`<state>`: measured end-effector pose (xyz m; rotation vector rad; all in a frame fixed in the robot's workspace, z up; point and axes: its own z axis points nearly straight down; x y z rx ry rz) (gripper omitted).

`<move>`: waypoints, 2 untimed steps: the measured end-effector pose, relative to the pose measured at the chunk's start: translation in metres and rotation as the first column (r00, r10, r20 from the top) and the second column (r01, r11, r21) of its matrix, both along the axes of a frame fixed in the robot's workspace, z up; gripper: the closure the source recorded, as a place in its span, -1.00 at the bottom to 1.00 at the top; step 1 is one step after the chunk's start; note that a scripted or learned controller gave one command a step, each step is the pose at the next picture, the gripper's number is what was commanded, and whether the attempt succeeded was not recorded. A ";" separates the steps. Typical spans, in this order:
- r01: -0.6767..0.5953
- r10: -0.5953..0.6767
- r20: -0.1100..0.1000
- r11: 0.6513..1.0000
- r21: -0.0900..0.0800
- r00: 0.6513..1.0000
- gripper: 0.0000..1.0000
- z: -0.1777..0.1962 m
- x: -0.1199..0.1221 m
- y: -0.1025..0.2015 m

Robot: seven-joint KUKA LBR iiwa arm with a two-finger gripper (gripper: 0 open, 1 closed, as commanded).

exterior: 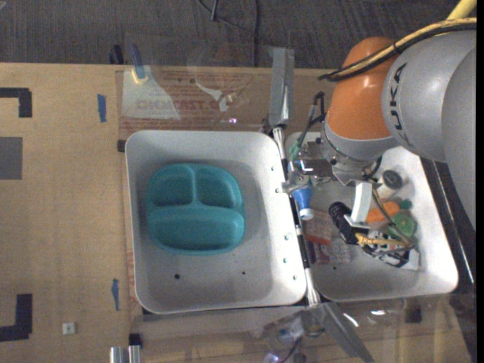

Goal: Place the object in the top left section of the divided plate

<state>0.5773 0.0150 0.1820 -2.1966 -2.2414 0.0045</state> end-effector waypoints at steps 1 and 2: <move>-0.189 0.189 0.001 0.982 0.001 0.982 1.00 0.000 -0.009 0.066; -0.354 0.354 0.005 0.935 -0.001 0.935 1.00 -0.004 -0.005 0.144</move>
